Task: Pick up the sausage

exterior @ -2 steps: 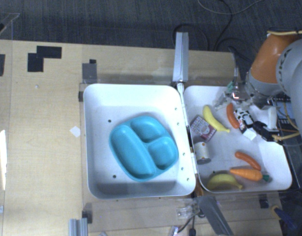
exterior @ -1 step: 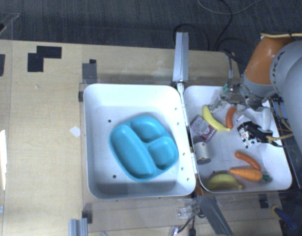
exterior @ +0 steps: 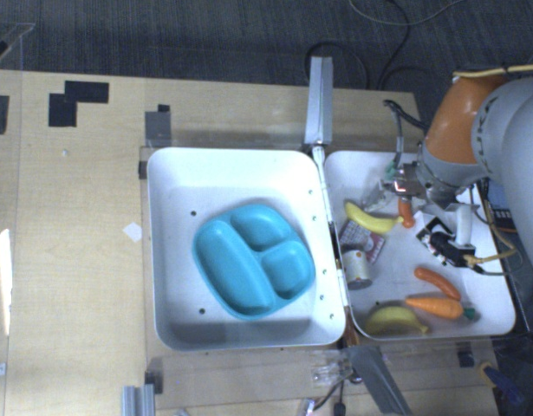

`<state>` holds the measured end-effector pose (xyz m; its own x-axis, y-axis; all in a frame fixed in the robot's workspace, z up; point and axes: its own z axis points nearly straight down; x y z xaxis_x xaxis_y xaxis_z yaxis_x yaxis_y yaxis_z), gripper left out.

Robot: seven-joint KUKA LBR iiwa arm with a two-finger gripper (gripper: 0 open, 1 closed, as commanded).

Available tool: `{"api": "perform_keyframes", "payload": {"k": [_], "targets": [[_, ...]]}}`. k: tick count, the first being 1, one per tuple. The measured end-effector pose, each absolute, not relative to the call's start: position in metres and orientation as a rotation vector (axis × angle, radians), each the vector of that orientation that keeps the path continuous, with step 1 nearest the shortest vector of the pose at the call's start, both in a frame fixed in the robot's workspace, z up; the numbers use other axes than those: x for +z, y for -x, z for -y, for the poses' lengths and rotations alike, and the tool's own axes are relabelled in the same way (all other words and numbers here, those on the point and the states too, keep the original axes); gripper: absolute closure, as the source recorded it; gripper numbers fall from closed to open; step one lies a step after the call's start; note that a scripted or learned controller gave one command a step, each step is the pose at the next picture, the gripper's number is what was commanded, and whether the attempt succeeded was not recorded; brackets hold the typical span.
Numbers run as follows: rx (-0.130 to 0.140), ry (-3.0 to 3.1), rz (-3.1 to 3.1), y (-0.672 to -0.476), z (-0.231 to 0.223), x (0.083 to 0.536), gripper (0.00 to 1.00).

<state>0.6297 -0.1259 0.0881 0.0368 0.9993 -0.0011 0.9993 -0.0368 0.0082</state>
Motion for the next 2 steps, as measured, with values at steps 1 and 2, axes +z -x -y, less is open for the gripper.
{"api": "perform_keyframes", "payload": {"k": [1, 2], "targets": [[0.017, -2.253, -2.174, -0.632, 0.125, 0.101, 1.00], [0.008, -2.360, -2.068, -0.579, 0.012, 0.237, 1.00]]}}
